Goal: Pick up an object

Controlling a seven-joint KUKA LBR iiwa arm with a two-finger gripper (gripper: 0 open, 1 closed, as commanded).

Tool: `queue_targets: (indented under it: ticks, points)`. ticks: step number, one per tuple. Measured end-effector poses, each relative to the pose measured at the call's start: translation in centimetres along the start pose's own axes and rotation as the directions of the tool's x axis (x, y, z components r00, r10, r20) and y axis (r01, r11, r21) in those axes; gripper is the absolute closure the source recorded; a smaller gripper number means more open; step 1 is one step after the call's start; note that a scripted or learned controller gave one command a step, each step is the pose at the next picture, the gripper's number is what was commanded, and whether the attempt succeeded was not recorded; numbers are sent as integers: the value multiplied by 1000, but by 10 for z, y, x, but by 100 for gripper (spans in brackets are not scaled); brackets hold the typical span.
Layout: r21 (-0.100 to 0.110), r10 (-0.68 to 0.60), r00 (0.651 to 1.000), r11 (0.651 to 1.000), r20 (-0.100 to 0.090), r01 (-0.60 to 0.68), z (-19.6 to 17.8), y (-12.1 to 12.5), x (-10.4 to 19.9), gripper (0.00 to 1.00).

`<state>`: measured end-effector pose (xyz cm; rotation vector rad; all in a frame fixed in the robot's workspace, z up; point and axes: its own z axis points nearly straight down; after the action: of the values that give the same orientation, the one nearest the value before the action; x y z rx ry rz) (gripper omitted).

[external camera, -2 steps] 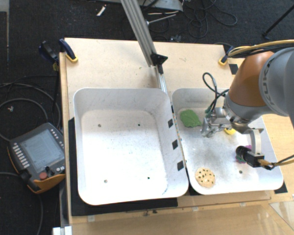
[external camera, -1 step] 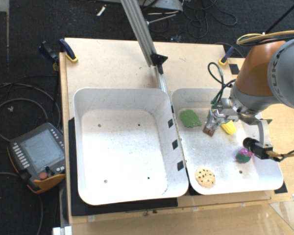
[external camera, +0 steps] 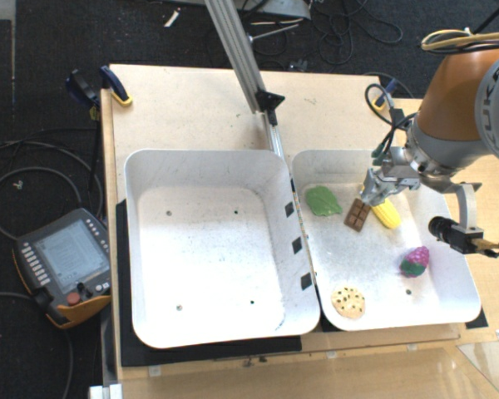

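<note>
Corn, chocolate, leaf in right bin

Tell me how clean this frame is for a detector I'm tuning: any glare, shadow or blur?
Camera view: even, soft light; the white bins look bright but keep their speckle, so no blown-out glare. Faint shadows sit under the cookie and grape toy. The arm looks slightly soft; the corn and chocolate stay sharp.

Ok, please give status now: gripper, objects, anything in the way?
Gripper low in right bin, over brown bar and corn. Nothing seen held. Leaf close on the left; cookie and purple fruit apart.
</note>
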<state>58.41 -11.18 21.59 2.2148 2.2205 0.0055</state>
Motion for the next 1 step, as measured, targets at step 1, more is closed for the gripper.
queue_targets:
  ticks: [1]
  points:
    - [3,-6,1000,1000,-3,6,-11,5,57,100]
